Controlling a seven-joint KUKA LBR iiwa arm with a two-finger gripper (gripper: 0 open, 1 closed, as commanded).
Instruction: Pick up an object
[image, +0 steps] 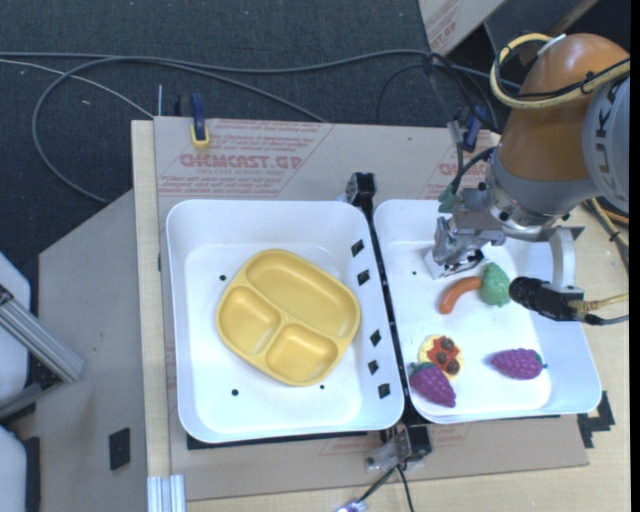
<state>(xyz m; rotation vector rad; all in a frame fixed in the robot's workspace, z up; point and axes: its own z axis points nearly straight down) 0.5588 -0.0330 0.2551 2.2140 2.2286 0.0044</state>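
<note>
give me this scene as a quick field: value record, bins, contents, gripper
left bin: holds a yellow divided plate
right bin: holds toy food
toy food: orange sausage, green vegetable, two purple grape bunches, small pizza piece
gripper: low over the right bin's far part, just above the sausage
held object: none seen between the fingers
arm: reaches in from the right

A robotics lab; cardboard-topped bench (250, 150) with clamped white bins (190, 300), loose cables (90, 90) over dark carpet
</note>
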